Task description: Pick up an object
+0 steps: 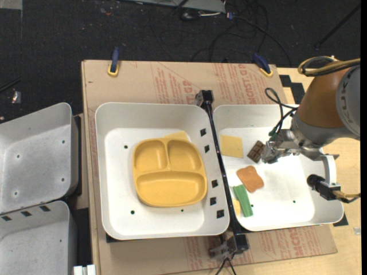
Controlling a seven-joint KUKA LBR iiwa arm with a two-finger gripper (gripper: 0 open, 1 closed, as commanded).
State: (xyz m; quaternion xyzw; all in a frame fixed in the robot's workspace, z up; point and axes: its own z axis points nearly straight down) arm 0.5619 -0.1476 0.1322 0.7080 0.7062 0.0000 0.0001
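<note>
In the right bin (321,208), toward its far edge, a small brown block (256,150) lies just beside the gripper (269,153), which hovers at its right; whether the claw is released or clenched cannot be told. A pale yellow slab (232,145) sits left of the block near the divider. An orange piece (250,178) lies nearer the bin's middle, with a green bar (242,200) beside it. The left bin (112,153) holds a yellow divided tray (170,172).

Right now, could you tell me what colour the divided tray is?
Yellow; the tray shows best in the camera view.
</note>
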